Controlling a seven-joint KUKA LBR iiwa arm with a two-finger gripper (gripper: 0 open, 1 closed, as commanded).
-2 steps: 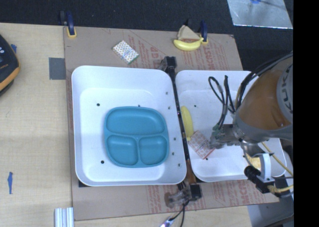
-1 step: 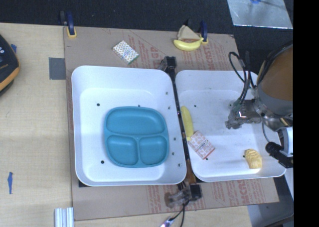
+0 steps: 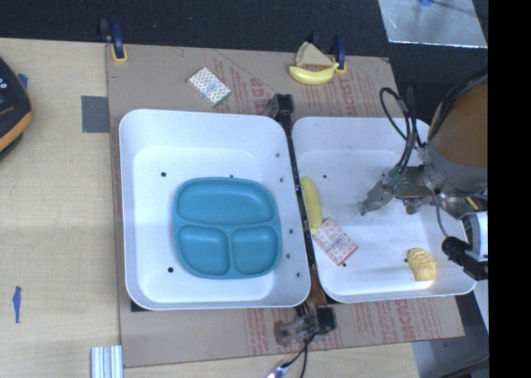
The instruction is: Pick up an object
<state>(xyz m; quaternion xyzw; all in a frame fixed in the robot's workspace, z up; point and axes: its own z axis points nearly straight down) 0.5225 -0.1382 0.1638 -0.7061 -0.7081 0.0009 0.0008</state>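
In the right bin (image 3: 348, 144) lie a yellow banana-shaped piece (image 3: 311, 201) along the left wall, a small red-and-white packet (image 3: 334, 242) just below it, and a yellow ridged lump (image 3: 422, 264) near the front right corner. My gripper (image 3: 371, 202) hangs over the middle of the right bin, pointing left and down, to the right of the banana piece and above the packet. Nothing shows between its fingers. The left bin (image 3: 145, 144) holds a blue three-compartment plate (image 3: 226, 226).
Outside the bins, a small patterned packet (image 3: 208, 84) and a yellow banana with a sandwich-like toy (image 3: 314, 65) rest on the cardboard at the back. Black cables (image 3: 401, 119) loop above the right bin. A dark device (image 3: 12, 103) sits at the far left.
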